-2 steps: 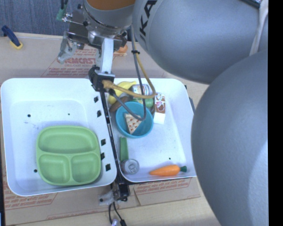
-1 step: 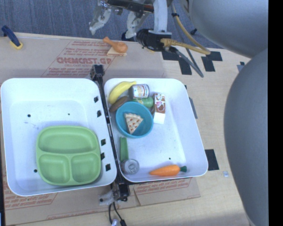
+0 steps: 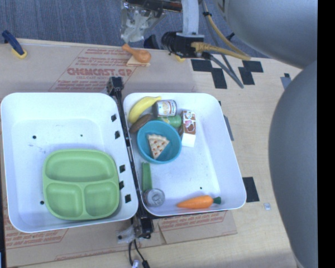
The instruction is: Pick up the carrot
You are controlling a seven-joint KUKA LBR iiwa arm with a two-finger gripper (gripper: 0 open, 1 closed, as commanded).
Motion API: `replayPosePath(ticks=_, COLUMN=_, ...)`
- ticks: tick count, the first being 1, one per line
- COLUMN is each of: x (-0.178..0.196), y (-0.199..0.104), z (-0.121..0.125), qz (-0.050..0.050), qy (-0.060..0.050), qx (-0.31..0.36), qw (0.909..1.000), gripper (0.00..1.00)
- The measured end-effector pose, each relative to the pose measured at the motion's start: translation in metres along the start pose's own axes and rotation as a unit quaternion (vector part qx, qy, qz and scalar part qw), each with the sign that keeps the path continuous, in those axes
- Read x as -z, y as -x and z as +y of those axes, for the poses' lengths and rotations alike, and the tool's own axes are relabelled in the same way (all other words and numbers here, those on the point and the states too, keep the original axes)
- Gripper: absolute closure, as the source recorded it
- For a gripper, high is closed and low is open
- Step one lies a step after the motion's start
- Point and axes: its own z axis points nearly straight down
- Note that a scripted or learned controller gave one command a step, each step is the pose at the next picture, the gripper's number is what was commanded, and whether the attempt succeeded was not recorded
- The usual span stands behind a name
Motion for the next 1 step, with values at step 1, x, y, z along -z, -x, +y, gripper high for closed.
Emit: replayPosePath(ticks=1, x=-0.0003, y=-0.0001, z=0.0000, qz=0.000, qy=0.000, qx=0.001, qw=1.0000, gripper=0.00)
